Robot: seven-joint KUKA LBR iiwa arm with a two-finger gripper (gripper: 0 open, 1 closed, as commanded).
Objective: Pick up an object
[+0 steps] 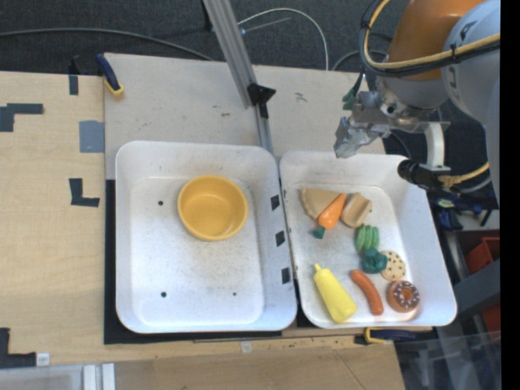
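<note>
The gripper (351, 143) hovered over the right bin's (422, 218) far rim, its state indeterminable; no object was lifted yet.

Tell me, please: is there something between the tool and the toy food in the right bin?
Nothing visible stands in the way. The tool hangs over the far rim of the right bin, and the carrot and the bread pieces lie just nearer the camera, uncovered. The yellow bowl sits apart in the left bin.

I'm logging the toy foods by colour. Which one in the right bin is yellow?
The mustard bottle, at the right bin's near-left side. The carrot and sausage are orange-red; the others are tan, green or brown.
</note>
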